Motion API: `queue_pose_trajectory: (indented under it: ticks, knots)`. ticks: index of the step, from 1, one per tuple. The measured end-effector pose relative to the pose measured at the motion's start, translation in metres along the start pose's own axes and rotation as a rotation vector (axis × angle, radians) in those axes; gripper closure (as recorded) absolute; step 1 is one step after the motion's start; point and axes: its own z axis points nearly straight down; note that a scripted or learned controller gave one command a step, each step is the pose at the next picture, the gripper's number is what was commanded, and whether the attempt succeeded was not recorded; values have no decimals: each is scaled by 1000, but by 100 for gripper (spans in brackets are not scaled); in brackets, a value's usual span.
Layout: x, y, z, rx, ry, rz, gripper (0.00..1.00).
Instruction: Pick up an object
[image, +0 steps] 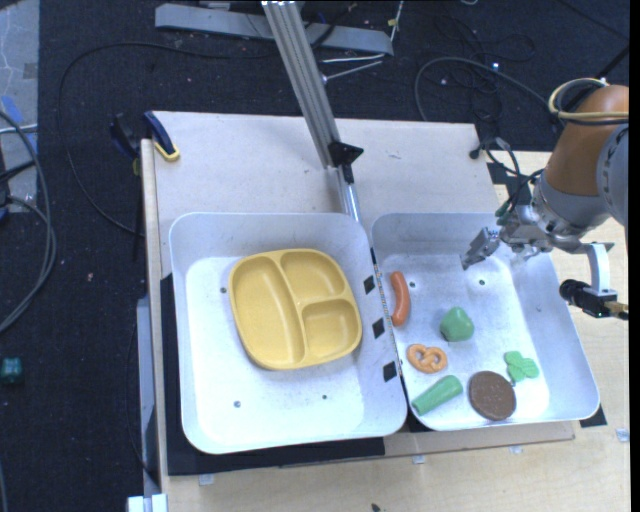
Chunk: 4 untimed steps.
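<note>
Toy foods, including a sausage (400, 299) and pretzel (427, 357), are lying loose in the right bin (565, 330), tool (484, 247) hovering at its far edge, grip state indiscernible.

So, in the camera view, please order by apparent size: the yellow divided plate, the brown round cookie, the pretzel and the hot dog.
1. yellow divided plate, by far the largest.
2. brown round cookie.
3. hot dog: longer than the cookie but thin, so this order is uncertain.
4. pretzel, the smallest.
</note>
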Motion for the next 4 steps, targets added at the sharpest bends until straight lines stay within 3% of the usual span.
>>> queue_pose_trajectory:
  ticks: [1,2,4]
  knots:
    - [1,0,43,-2,-1,0,0]
    - [0,2,30,-8,-3,-2,100]
    - [-7,8,-96,-13,-4,1,100]
